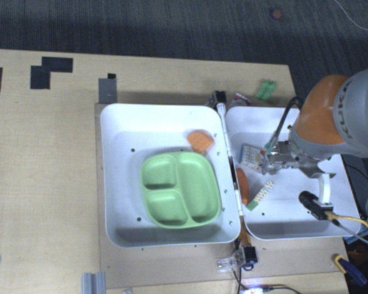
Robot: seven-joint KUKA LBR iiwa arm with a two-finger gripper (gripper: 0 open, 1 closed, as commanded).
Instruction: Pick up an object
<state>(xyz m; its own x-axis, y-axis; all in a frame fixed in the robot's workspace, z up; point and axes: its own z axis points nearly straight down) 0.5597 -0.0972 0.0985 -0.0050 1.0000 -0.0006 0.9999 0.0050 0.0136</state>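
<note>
My gripper (272, 163) is low in the right bin (294, 225), near its left half, with the grey arm and orange band reaching in from the right. A small colourful packet (250, 155) lies just to the gripper's left, close to or touching it. An orange-red oblong object (242, 186) lies against the bin's left wall. Below the gripper a pale stick with a green tip (260, 195) lies at a slant. Nothing is visibly between the gripper's tips.
The left bin (119, 164) holds a green divided plate (181, 188) and an orange piece (200, 141) near its back right corner. A green object (265, 90) lies on the bench behind the right bin.
</note>
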